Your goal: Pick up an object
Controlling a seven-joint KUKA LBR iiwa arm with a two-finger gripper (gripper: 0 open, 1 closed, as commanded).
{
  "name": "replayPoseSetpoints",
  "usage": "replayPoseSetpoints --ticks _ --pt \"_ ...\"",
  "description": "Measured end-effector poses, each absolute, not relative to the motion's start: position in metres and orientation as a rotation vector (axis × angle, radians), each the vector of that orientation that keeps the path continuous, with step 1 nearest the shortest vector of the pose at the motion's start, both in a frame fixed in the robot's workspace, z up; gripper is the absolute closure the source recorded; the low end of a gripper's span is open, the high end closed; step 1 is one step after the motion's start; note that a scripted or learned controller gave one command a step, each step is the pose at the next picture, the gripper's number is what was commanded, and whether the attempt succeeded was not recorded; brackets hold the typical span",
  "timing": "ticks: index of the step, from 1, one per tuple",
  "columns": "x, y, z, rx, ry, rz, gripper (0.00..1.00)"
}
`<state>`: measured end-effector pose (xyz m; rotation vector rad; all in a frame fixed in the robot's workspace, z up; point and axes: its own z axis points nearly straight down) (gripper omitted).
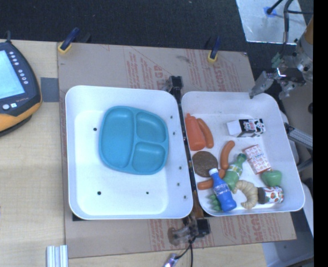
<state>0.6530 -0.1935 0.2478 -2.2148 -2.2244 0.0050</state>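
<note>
Camera view first, and you have both bins laid out under you. Your left bin (80,149) carries one thing, a blue divided plate (134,140), lying flat in its upper middle. Your right bin (219,102) is where the pickings are, so look there.

Up at the top right the gripper (270,85) hangs just past the right bin's far corner, over the rim rather than over the toys. You can see two grey fingers (259,85) splayed apart, so the jaws stand open with nothing between them. The arm (304,49) runs off the right edge above it.

Now the goods. An orange carrot (194,133) lies along the bin's left side, with a hot dog (205,132) touching it on the right. Below them sits a brown patty (205,162). A second sausage (226,153) slants just beside the patty. A milk carton (246,127) lies on its side near the bin's upper middle, well apart from the gripper. A small red-and-white box (257,158) rests lower right of it, and a green pepper (272,178) sits below that.

Down at the near edge things crowd together: a blue bottle (221,191) leans against a green bottle (235,171), a croissant (247,192) touches both, and a small can (272,194) lies next to the croissant.

Off to your far left a tablet pendant (8,88) rests on the bench (24,177).
</note>
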Motion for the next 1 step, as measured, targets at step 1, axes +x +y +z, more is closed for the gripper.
replayPoseSetpoints --ticks 1 --pt "0.6151 -0.2104 0.1117 -2.220 -2.229 -0.004 0.00"
